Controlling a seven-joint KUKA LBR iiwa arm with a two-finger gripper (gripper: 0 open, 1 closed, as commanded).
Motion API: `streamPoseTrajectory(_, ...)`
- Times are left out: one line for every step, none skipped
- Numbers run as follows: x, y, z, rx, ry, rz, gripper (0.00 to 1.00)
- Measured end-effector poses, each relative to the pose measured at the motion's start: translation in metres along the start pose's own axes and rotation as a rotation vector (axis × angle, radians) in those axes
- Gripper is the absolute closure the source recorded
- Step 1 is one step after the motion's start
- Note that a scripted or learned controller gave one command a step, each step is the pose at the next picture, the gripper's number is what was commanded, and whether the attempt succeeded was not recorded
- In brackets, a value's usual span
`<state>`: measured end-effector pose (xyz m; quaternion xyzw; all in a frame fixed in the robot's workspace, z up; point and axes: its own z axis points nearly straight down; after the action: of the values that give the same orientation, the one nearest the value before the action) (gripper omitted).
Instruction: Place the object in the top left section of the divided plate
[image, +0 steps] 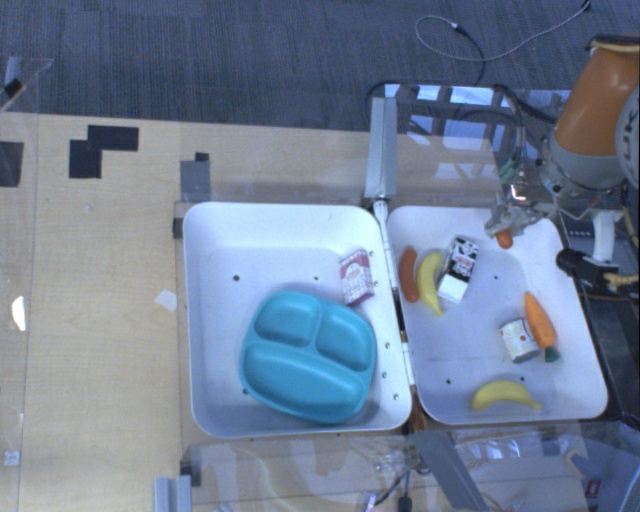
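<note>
Under the gripper, at the far right corner of the right bin, a small orange-red object shows at the fingertips. It is rounded and short; its kind cannot be told at this size. It sits right at the finger ends, but whether the jaws are closed on it or merely above it cannot be told, nor how far they stand open.

Left of the jaws and nearer the camera: a small black-and-white carton, then a yellow banana and a red sausage-shaped piece side by side along the bin's left wall. Nearer still, on the right, a carrot lies just beside a small can; a second banana lies by the near wall.

Well left of the jaws, in the left bin, lies the blue divided plate, three sections, tilted. A small red-and-white packet stands near its far edge.
</note>
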<state>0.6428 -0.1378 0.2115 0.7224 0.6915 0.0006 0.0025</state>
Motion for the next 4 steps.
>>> streamPoseTrajectory(0.000, 0.000, 0.000, 0.000, 0.000, 0.000, 0.00)
streamPoseTrajectory(0.036, 0.026, -0.051, -0.003, 0.001, -0.078, 0.00)
streamPoseTrajectory(0.076, 0.024, -0.074, -0.003, 0.002, -0.121, 0.00)
streamPoseTrajectory(0.088, 0.024, -0.077, -0.002, 0.001, -0.143, 0.00)
